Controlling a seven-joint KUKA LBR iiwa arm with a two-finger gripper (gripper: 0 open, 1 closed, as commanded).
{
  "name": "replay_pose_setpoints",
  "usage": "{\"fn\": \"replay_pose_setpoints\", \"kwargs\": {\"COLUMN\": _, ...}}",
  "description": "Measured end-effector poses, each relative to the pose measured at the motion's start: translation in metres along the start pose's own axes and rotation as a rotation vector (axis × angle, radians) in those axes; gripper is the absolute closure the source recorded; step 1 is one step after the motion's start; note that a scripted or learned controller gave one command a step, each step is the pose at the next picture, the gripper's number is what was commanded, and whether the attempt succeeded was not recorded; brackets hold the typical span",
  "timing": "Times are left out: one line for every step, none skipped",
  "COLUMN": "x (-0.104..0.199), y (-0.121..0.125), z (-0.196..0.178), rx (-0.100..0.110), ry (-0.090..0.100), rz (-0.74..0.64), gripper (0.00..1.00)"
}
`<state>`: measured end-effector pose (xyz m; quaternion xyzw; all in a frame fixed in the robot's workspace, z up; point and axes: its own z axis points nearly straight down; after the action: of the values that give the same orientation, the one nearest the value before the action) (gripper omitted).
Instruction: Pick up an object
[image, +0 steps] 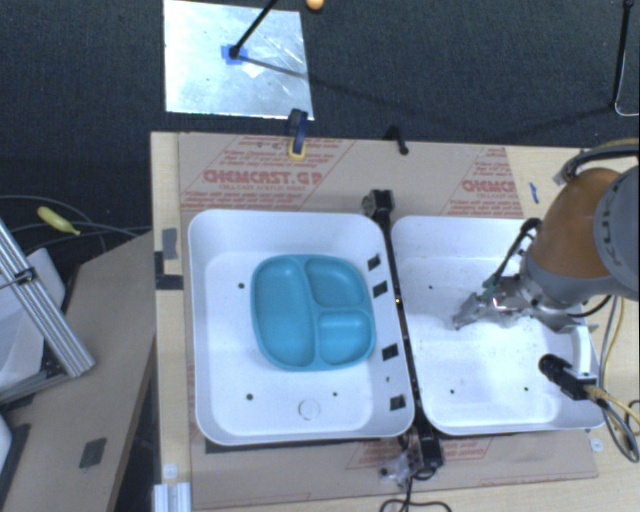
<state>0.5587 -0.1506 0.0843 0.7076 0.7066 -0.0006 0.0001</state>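
**Still no grasp — the end effector sits in the right bin, far from the tray**

From the camera view above the table, the pick looks not yet done. The end effector (470, 312) is low over the floor of the right bin (440, 250), with nothing visible between its fingers; whether they are spread or closed I cannot tell at this size. That bin's floor around it looks bare white.

The left bin (215, 250) holds the only obvious candidate — a blue divided tray (310, 310), lying flat near the middle, well apart from the end effector. A small whitish round mark or disc (308, 408) sits near that bin's front edge. Judging from this, reaching, gripping and lifting all remain.
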Motion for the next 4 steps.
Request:
{"fn": "replay_pose_setpoints", "kwargs": {"x": -0.023, "y": -0.027, "z": 0.0, "rx": 0.001, "ry": 0.0, "rz": 0.0, "gripper": 0.0}}
{"fn": "replay_pose_setpoints", "kwargs": {"x": -0.027, "y": 0.02, "z": -0.001, "rx": -0.008, "ry": -0.001, "rz": -0.007, "gripper": 0.0}}
{"fn": "replay_pose_setpoints", "kwargs": {"x": -0.058, "y": 0.006, "z": 0.0, "rx": -0.003, "ry": 0.0, "rz": 0.0, "gripper": 0.0}}
{"fn": "replay_pose_setpoints", "kwargs": {"x": -0.056, "y": 0.008, "z": -0.012, "rx": -0.007, "ry": 0.0, "rz": -0.003, "gripper": 1.0}}
